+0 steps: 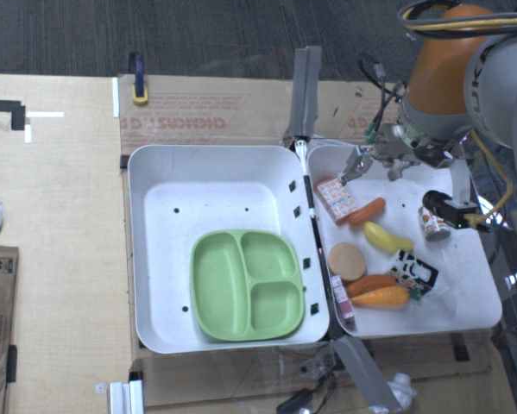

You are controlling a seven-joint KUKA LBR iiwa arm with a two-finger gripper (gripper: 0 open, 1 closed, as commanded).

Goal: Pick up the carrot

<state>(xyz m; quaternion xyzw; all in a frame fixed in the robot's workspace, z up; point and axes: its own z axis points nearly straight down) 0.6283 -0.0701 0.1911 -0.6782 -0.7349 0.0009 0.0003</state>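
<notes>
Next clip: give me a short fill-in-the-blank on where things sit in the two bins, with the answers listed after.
1. The green three-compartment plastic plate lies in the ___ white bin.
2. The orange carrot lies in the ___ white bin, near its front edge.
3. The yellow banana lies between the orange-red sausage and the ___ carton.
4. The gripper hangs over the right bin's ___ edge, away from the carrot.

Missing words: left; right; black-and-white; far
</notes>
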